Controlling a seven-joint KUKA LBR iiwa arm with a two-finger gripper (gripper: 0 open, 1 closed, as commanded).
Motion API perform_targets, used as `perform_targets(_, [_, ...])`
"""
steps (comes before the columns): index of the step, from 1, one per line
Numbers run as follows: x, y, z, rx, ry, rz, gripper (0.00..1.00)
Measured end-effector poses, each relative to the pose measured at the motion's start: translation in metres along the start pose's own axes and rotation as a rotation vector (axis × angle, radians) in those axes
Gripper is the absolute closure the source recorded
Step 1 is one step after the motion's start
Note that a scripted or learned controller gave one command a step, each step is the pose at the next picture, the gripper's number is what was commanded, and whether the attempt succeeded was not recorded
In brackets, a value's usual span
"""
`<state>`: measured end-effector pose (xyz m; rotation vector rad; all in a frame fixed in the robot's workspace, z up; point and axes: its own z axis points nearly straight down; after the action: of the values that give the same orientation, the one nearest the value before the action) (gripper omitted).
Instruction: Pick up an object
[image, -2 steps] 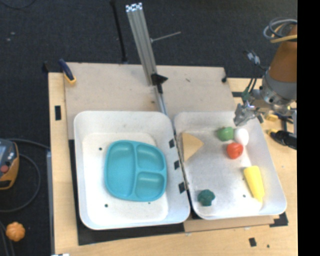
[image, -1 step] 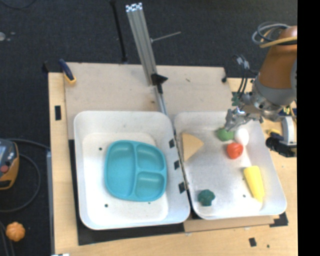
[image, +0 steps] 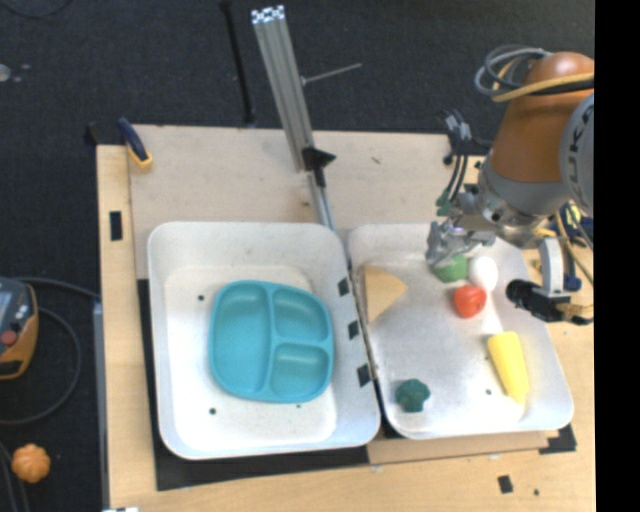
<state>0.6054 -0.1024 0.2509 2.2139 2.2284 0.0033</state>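
**Camera view: gripper low over the green piece in the right bin**

Camera view from above shows two shallow white plastic bins side by side on the pale wooden bench (image: 220, 180). The left white bin (image: 175, 250) holds one thing: a turquoise plastic plate with three compartments (image: 271, 340), lying flat near its middle.

The right white bin (image: 450, 400) holds six small things, one of each kind. One tan wedge-shaped piece (image: 381, 290) lies at the bin's left side, close to the wall between the bins. One dark green lumpy piece like a broccoli (image: 412, 394) sits near the front edge. One long yellow piece like a corn cob (image: 508, 366) lies toward the right side, pointing to the front. One small red rounded piece (image: 469, 300), one white egg-shaped piece (image: 484, 272) and one light green rounded piece (image: 451, 267) stand close together in the back part of the bin.

The grey two-finger gripper (image: 447, 245) is low over this group, directly over the light green piece, which shows just under the fingers. It is smooth, bright green and partly covered by the gripper. Whether the fingers are apart or pressed on it I cannot tell, because the wrist hides them.

Outside the bins, one small orange round thing (image: 30, 461) lies at the lower left, and one metal rail (image: 290, 100) rises behind the bins.
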Motion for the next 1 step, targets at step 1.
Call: perform_targets(1, [0.0441,-0.0090,0.0051,0.002,-0.001,0.001,1.00])
